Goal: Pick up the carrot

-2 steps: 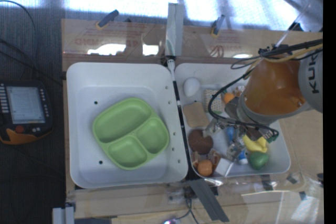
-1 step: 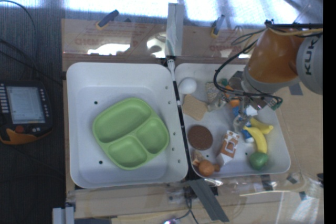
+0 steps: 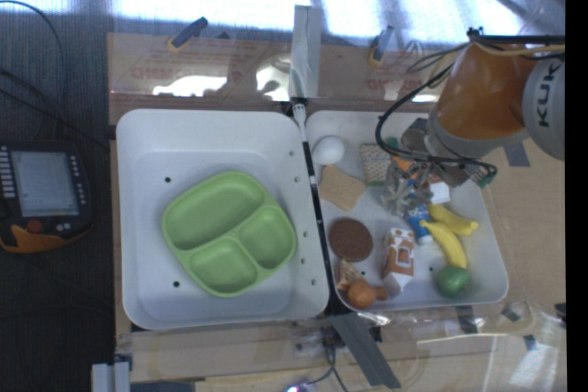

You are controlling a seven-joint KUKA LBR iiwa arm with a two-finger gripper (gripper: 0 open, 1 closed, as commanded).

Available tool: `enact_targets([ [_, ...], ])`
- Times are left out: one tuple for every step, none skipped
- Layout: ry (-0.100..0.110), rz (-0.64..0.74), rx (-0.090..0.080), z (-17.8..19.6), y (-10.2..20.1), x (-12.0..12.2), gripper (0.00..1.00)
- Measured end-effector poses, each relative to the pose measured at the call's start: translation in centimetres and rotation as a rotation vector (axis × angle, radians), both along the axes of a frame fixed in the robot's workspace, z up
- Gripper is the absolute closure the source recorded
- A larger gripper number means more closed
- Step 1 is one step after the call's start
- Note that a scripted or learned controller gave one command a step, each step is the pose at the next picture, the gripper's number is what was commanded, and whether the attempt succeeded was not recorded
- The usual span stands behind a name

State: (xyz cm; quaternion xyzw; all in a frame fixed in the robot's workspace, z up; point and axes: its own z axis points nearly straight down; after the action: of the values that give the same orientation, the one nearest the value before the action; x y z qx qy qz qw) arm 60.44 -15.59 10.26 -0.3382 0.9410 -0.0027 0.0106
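Observation:
An orange, rounded piece that looks like the carrot lies at the front edge of the right bin, next to a small brown-and-white carton. My gripper hangs over the middle of the right bin, well behind the carrot and slightly to its right, among cables and small items. The arm's orange band sits above it and hides part of the bin's back right.
The right bin also holds a white egg, a tan cracker, a brown round cookie, two bananas, a green fruit and a small blue item. A green divided plate lies in the left bin.

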Motion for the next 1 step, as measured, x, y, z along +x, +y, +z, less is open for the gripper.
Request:
enact_targets([
  [0.02, 0.105, 0.001, 0.36, 3.01, -5.23, 1.0],
])
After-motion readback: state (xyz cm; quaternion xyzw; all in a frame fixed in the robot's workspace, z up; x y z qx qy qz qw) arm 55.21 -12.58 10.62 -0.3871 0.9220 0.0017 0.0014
